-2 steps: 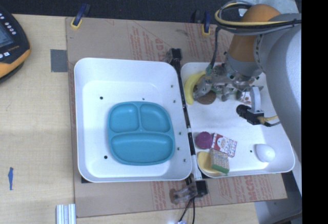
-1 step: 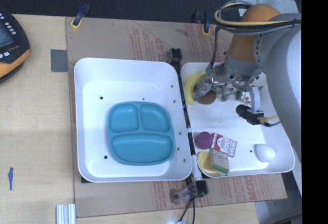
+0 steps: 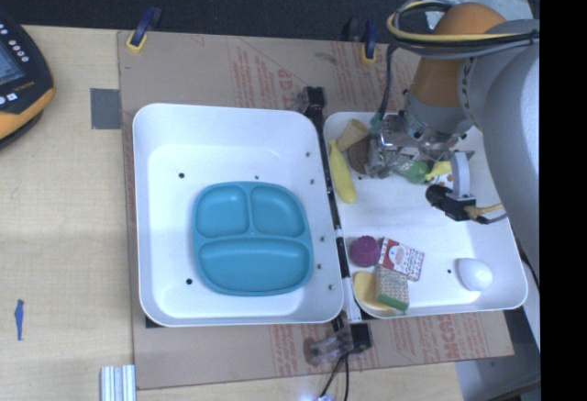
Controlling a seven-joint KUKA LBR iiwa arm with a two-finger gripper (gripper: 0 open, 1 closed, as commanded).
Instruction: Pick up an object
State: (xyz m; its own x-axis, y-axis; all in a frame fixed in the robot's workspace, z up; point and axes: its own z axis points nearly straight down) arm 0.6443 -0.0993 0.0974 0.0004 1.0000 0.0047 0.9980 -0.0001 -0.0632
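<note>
The arm reaches in from the right of the frame and its gripper [image 3: 396, 154] sits low over the upper part of the right bin [image 3: 431, 298]. Whether the gripper is spread or closed cannot be told from here; the wrist body and cables hide it. No object is visibly held.

The candidates for picking all lie in the right bin. A yellow banana-like piece [image 3: 341, 174] runs along the bin's left wall, with a brownish item [image 3: 354, 137] just above it near the upper corner. A green item [image 3: 419, 172] and a bit of yellow lie right beside the gripper, partly covered by it. Lower down sit a purple round piece [image 3: 365, 250], a small red-and-white packet [image 3: 402, 259], a tan sponge-like block [image 3: 392, 287] resting on a yellow piece, and a white rounded object [image 3: 475, 274] toward the lower right. The left bin [image 3: 156, 206] holds a blue divided plate [image 3: 251, 238], well apart from the arm.

To do this step well, the gripper should likely commit to one item among the cluster beneath it, come down squarely over it, and avoid straddling two neighbours. The crowding near the upper corner and the bin wall is probably the main risk: a nudge could push the target aside rather than capture it. Lifting slowly and checking for something actually caught would be sensible.
</note>
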